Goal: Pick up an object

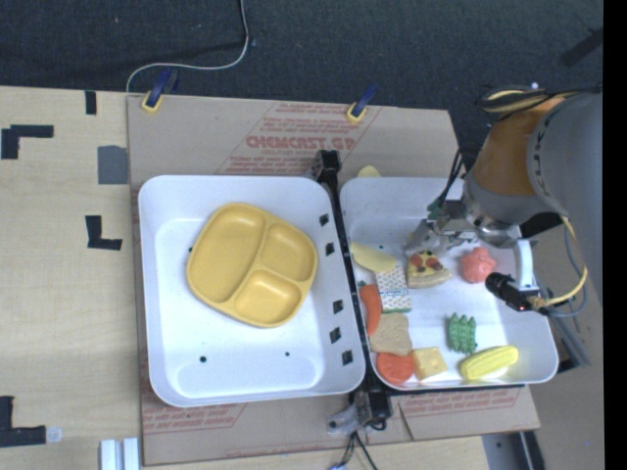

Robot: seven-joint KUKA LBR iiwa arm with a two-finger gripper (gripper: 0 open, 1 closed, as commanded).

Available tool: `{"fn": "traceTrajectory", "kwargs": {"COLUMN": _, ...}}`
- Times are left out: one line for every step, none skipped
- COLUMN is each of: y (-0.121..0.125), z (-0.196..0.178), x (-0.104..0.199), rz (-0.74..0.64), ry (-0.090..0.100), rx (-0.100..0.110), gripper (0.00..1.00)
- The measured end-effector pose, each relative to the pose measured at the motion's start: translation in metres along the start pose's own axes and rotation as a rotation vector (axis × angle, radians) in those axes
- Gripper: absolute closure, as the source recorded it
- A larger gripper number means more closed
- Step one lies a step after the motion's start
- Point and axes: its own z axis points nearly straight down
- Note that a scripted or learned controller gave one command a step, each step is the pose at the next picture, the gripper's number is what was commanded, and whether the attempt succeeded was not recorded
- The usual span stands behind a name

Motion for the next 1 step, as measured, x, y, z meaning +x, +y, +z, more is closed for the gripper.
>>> {"fn": "traceTrajectory", "kwargs": {"y": -0.0152, "z": -0.0723, "x": 0.0462, "rz": -0.004, "ry": 0.001, "rx": 0.000, "gripper": 1.00}}
